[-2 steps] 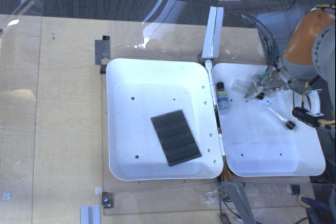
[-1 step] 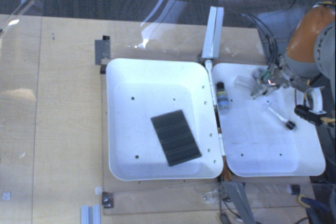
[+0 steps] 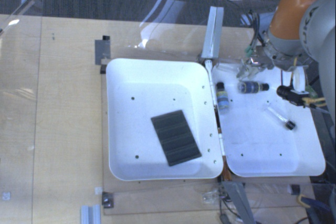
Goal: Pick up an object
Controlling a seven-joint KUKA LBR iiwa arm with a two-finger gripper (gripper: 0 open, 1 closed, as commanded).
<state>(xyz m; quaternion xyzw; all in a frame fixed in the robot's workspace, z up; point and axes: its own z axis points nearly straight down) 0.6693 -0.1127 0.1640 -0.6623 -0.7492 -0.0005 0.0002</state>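
The bench (image 3: 58, 113) is seen from above, with 2 white bins set side by side on it. The arm (image 3: 302, 13) is reached in from 2 o'clock, so that its wrist is hung over the far edge of the right bin (image 3: 273, 157). The gripper (image 3: 253, 62) is seen low at that bin's 12 o'clock. How wide it stands cannot be told, and nothing is seen held in it.

In the left bin (image 3: 126, 81) a dark ribbed pad (image 3: 176, 137) is laid flat toward 5 o'clock, probably too wide and flat for an easy grasp. The likelier target is judged to be the bottle (image 3: 254, 87) lying just beside the gripper, at its 6 o'clock. A 2nd bottle (image 3: 222, 97) is lodged against the right bin's 9 o'clock wall, awkward to straddle. A clear tube (image 3: 281, 117) is left near the centre.
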